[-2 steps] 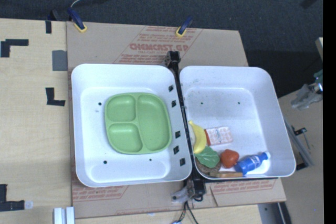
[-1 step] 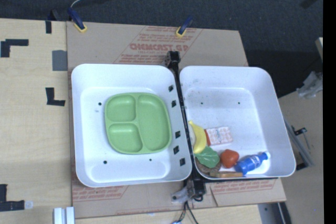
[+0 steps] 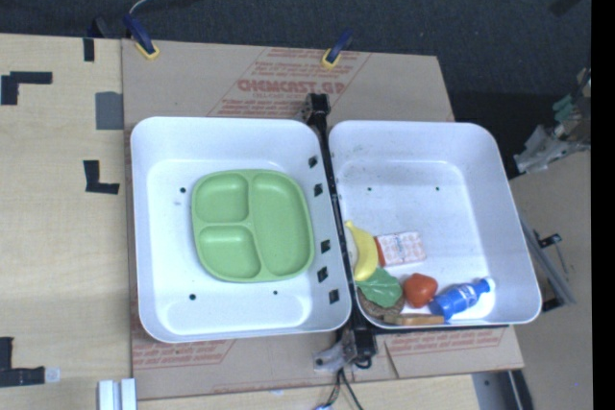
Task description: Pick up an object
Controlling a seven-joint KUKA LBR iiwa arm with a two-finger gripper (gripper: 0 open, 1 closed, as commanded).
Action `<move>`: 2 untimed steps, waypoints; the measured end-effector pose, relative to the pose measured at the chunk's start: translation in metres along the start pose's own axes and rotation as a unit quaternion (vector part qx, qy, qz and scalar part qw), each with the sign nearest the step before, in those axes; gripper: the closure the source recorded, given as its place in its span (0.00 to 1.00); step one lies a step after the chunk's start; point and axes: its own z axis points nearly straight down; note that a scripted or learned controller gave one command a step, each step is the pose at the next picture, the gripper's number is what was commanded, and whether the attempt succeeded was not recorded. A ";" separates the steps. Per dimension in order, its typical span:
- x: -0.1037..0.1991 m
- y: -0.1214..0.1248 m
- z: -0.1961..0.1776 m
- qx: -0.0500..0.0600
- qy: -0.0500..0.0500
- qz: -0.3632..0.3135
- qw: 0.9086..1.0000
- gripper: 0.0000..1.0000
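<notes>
Objects are crowding the right bin (image 3: 480, 158), near-left corner: banana (image 3: 363, 251), tomato (image 3: 420, 289), blue bottle (image 3: 461, 297) lying w/ long axis left-right along the near wall. I'm reaching from the right; pincer state: can't tell.

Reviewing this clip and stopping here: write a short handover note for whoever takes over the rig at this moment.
Arm: at the far right edge, away from both bins; finger state unreadable.
Left bin: a green divided plate.
Right bin: items clustered in the near corner: banana, small red-and-white packet, green leafy toy, red tomato, blue bottle.
Done: nothing lifted.
Left: choose an object, grasp, raise.
</notes>
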 end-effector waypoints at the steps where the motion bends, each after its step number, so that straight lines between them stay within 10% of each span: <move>1: 0.000 -0.049 -0.002 -0.001 0.000 0.000 1.000 1.00; 2: 0.000 -0.044 0.010 0.000 0.000 0.000 1.000 1.00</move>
